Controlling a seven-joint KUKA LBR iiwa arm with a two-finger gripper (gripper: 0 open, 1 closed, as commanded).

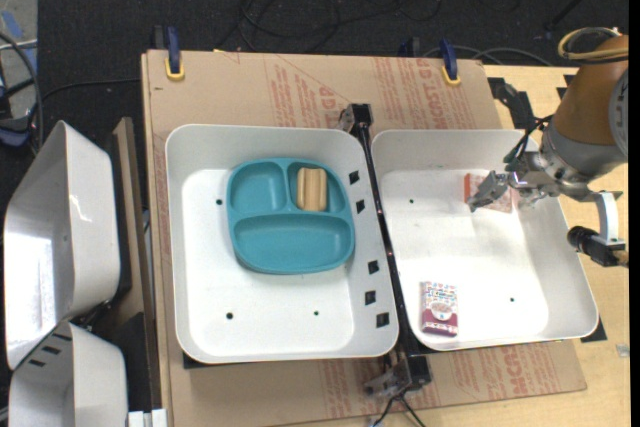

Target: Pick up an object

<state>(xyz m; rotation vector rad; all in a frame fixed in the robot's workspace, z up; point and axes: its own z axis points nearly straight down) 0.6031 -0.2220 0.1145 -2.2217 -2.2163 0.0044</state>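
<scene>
Right bin — gripper over orange object — axis unclear.

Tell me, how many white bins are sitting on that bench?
2. The left bin holds a teal tray; the right bin holds a small packet, with the gripper over its far side.

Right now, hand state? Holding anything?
Hand: low in the right bin, at an orange-red item. Open or shut: cannot tell. No grasp visible.
</scene>
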